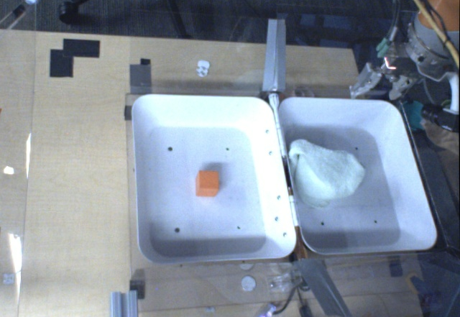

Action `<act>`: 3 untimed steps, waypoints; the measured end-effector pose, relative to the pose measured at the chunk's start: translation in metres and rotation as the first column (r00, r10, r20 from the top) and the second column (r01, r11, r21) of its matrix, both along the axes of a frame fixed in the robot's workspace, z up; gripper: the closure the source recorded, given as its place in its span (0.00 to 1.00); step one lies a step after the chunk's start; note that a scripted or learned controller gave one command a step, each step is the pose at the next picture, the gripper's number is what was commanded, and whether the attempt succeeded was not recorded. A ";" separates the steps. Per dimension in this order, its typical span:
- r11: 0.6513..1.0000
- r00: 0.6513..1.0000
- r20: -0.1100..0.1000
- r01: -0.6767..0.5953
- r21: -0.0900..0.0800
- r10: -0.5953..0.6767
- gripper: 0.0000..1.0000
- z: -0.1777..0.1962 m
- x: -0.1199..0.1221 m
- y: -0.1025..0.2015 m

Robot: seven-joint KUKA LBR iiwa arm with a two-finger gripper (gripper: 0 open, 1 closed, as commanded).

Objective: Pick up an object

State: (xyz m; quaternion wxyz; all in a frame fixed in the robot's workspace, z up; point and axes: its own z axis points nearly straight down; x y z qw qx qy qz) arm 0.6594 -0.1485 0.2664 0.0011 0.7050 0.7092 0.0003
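A small orange cube (208, 183) rests near the middle of the left bin (154, 236). In the right bin (402, 229) a crumpled white cloth (327, 172) lies against the left wall. My gripper (379, 85) hangs over the far right corner of the right bin, well away from both objects. Its fingers (362, 83) are spread open with nothing between them.
A metal divider bar (274, 57) runs up from the seam between the two bins. Cables and the arm's wrist (431, 42) crowd the upper right. The wooden bench (72, 186) extends to the left, with black tape marks (72, 55) near its far edge.
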 end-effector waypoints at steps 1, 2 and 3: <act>0.999 0.999 0.002 -0.033 -0.001 0.033 0.00 -0.025 -0.023 -0.053; 1.000 1.000 0.005 -0.004 -0.001 0.004 0.00 -0.170 -0.002 -0.013; 1.000 1.000 0.010 -0.009 -0.002 0.009 1.00 -0.158 0.000 -0.011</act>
